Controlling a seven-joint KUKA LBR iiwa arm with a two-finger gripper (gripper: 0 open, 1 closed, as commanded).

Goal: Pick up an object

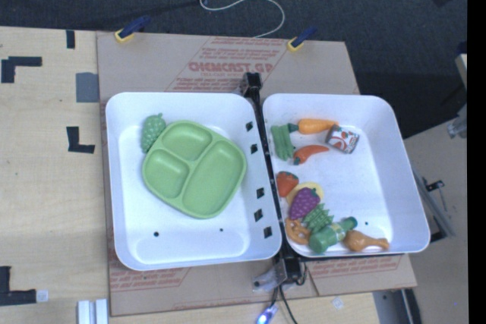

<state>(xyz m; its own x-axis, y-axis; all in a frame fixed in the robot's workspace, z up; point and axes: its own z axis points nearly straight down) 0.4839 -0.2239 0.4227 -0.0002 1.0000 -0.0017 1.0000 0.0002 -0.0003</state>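
Observation:
The right bin (380, 186) holds several toy foods. An orange carrot (315, 125) and a small red-and-white can (342, 139) lie near its far side. Beside them are a green vegetable (282, 140) and an orange pepper (310, 154). Along the left wall sit a red fruit (286, 183), a yellow piece (309, 190) and purple grapes (302, 202). At the near edge lie a green leafy piece (317, 218), a green bottle-shaped item (331, 236) and an orange gourd (365, 242).
The left bin (129, 224) carries a green divided plate (194, 168) with a green bunch of grapes (153, 131) at its far-left corner. Both bins rest on a cardboard sheet (220, 61) clamped at the back. A white cable (243, 4) loops behind.

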